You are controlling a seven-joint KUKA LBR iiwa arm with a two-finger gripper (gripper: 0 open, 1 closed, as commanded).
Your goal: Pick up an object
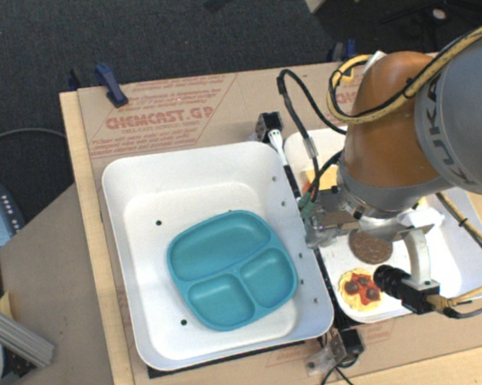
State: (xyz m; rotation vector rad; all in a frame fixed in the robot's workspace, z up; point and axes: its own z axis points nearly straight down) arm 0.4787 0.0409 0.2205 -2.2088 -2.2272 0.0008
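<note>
A teal divided plate (231, 268) lies in the left bin (134, 189), slightly toward its front. In the right bin (469, 262) a small yellow round piece with red and dark spots (358, 290) rests near the front left corner. Just behind it a brown disc (372, 247) peeks out from under the arm. A bit of a yellow thing (310, 176) shows at the bin's left wall farther back. My gripper (353, 232) hangs over the right bin's left half, close above the brown disc, and the orange wrist hides most of it.
The grey and orange arm (410, 132) covers most of the right bin. The wall between the two bins (303, 223) runs right beside the gripper. Cables loop around the wrist. The bench's cardboard top (159, 114) lies behind the bins.
</note>
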